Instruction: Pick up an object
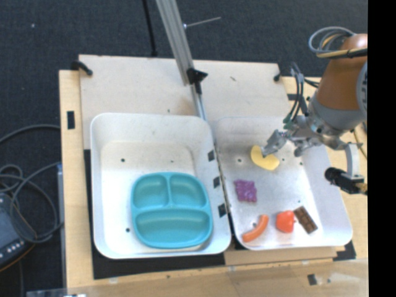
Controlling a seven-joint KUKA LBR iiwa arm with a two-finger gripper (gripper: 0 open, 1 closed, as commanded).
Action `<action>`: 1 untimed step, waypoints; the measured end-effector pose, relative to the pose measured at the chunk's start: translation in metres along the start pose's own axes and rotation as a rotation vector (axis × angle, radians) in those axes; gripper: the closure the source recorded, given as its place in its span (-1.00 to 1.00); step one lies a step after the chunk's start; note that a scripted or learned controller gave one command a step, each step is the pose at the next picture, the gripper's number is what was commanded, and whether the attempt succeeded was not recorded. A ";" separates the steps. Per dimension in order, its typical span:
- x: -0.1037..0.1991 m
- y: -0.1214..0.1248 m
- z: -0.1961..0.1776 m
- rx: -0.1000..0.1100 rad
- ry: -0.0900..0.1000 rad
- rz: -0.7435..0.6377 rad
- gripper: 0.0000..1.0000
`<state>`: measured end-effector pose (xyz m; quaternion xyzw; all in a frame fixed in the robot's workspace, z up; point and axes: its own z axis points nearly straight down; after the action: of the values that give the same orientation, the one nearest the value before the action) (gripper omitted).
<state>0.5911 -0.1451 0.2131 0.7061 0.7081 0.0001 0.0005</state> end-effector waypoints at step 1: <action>0.000 0.000 0.000 -0.001 0.000 0.001 -1.00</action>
<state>0.5912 -0.1452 0.2131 0.7065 0.7077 0.0004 0.0006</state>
